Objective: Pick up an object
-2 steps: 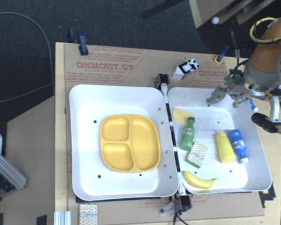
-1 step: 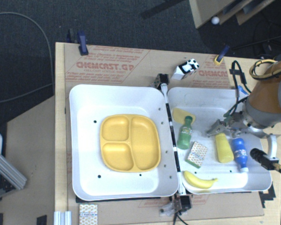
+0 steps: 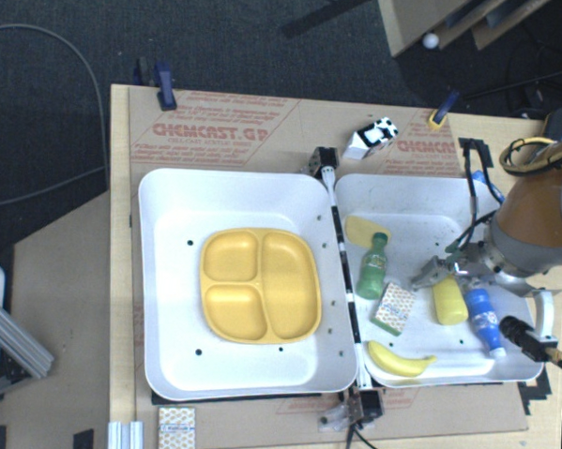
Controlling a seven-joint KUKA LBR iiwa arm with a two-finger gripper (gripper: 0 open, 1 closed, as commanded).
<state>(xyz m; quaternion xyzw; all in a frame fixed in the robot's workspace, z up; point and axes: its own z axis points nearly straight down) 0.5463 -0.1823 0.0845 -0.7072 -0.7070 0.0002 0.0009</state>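
Observation:
The right bin (image 3: 423, 200) holds a green bottle (image 3: 373, 264), a pale yellow flat piece (image 3: 360, 230), a patterned packet (image 3: 393, 307), a yellow block (image 3: 450, 302), a blue bottle (image 3: 484, 321) and a banana (image 3: 398, 359). My gripper (image 3: 440, 269) reaches in from the right and hangs low over the bin, just above the yellow block's upper end and to the right of the green bottle. I see nothing held in it. The arm's wrist hides the bin's right part.
The left bin (image 3: 169, 213) holds a yellow divided plate (image 3: 259, 285). Black cables (image 3: 473, 182) run along the arm above the right bin. A black-and-white tag (image 3: 373, 136) sits on the cardboard behind the bins. Blue clamps hold the board's far edge.

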